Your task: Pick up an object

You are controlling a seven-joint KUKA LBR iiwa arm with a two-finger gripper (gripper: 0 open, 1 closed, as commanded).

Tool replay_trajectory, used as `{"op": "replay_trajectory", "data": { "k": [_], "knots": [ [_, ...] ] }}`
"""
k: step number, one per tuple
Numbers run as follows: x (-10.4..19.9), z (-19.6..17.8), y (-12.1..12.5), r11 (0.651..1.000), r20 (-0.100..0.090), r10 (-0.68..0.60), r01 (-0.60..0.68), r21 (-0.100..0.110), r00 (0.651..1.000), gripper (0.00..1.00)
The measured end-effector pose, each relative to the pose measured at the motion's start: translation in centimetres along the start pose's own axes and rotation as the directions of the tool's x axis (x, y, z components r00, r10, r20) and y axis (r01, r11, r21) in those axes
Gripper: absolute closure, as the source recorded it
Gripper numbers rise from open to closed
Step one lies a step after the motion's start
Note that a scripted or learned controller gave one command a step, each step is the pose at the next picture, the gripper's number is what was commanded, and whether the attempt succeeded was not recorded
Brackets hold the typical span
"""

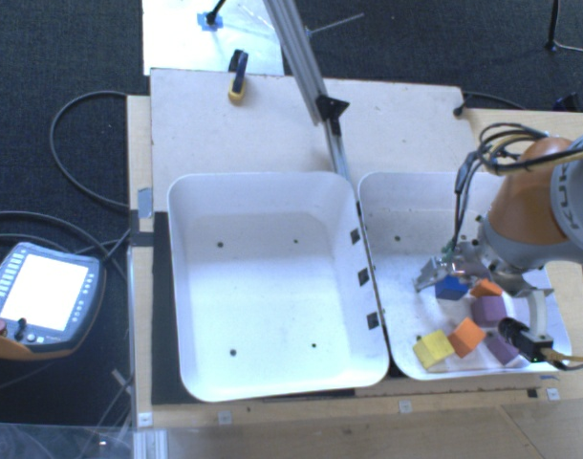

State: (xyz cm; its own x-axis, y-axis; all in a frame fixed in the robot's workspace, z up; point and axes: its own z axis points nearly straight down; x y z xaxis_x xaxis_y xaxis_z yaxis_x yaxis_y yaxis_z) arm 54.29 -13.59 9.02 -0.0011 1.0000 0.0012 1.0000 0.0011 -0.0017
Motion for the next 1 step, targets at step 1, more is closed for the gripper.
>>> {"op": "replay_trajectory", "data": {
  "k": [1],
  "knots": [
    [-0.08, -1.11, 0.28, 1.0, 0.001, -0.002, 0.002, -0.006, 1.0, 1.0]
  ]
}}
